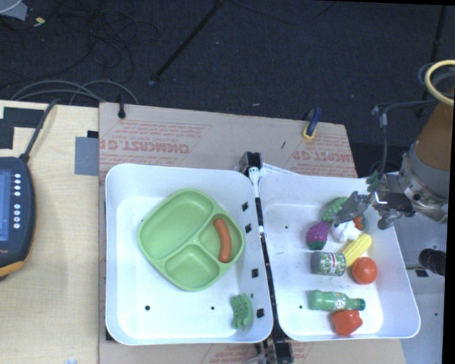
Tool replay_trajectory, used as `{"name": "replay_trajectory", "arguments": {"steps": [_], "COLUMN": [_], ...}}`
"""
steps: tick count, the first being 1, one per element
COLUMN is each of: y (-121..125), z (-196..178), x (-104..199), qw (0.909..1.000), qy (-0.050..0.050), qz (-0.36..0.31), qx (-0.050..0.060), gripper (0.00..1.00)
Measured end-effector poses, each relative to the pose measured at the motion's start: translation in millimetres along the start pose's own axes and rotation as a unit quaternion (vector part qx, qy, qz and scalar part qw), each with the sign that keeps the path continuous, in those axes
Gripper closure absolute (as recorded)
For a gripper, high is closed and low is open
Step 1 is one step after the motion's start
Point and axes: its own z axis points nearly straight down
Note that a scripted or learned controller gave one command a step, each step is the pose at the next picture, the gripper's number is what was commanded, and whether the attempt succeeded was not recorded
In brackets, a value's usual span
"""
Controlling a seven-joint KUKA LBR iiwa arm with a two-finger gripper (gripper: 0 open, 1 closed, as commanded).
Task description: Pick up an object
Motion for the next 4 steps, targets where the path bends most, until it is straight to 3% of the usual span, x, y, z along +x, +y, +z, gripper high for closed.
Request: {"name": "replay_trajectory", "arguments": {"steps": [1,2,3,4], "y": [-0.1,2.9,-60.1,-64.3], "z": [-9.7,13.1,93.3,-64.6], "x": [-0.8,68.8,84.2,174.0], "qw": [1.0,1.0,1.0,0.9999], "qy": [0.0,0.001,0.001,0.002], "qz": [0.0,-0.003,0.0,-0.006], "qx": [0.001,0.001,0.007,-0.009], "gripper": [1.0,1.0,1.0,1.0]}}
